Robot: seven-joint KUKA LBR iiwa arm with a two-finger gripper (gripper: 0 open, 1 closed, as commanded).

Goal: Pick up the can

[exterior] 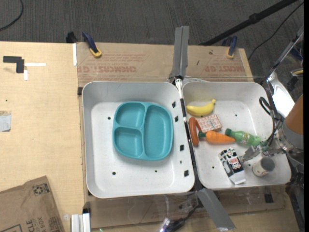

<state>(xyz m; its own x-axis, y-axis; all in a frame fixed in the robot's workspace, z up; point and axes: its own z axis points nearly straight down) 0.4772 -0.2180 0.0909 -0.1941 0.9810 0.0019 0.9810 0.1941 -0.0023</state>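
The can (pixel 263 167), a small grey and beige cylinder, sits near the front right corner of the right bin (pixel 241 94). It shows its round grey top to the camera. My gripper (pixel 257 152) reaches in from the right and hangs just behind and slightly left of the can, close to the cap end of a green bottle (pixel 244 137). Nothing shows held in the gripper. The arm's orange band (pixel 295 120) shows at the right edge.
In the right bin lie a banana (pixel 201 108), a red sausage (pixel 194 131), a small patterned box (pixel 209 123), a carrot (pixel 219 138) and a black and white carton (pixel 232 165) left of the can. A teal divided plate (pixel 144 130) rests in the left bin (pixel 94 144).
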